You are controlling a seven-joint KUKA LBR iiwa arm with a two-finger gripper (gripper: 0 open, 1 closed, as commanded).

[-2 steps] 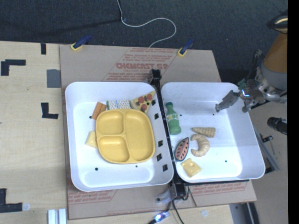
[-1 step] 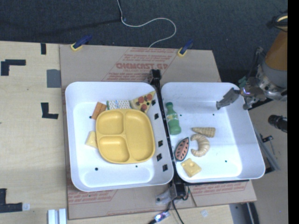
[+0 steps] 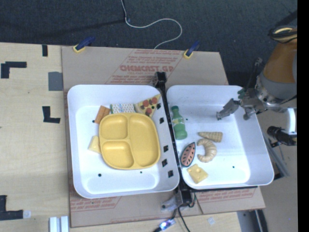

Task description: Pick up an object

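Note:
My gripper (image 3: 236, 113) hangs over the far right part of the right bin (image 3: 241, 170), open, with nothing between its fingers. To its left and nearer the camera, on that bin's floor, lie a tan cone-shaped pastry (image 3: 211, 136), a croissant (image 3: 208, 152), a watermelon slice (image 3: 188, 153) and a yellow cheese block (image 3: 197, 173). A green bottle (image 3: 178, 123) lies against the bin's left wall. The gripper touches none of them.
The left bin (image 3: 120, 185) holds a yellow divided plate (image 3: 129, 140), with a pizza slice (image 3: 149, 104), an orange piece (image 3: 102, 114), a patterned item (image 3: 121, 108) and a yellow wedge (image 3: 93, 144) around its edges. A divider wall (image 3: 169, 144) separates the bins.

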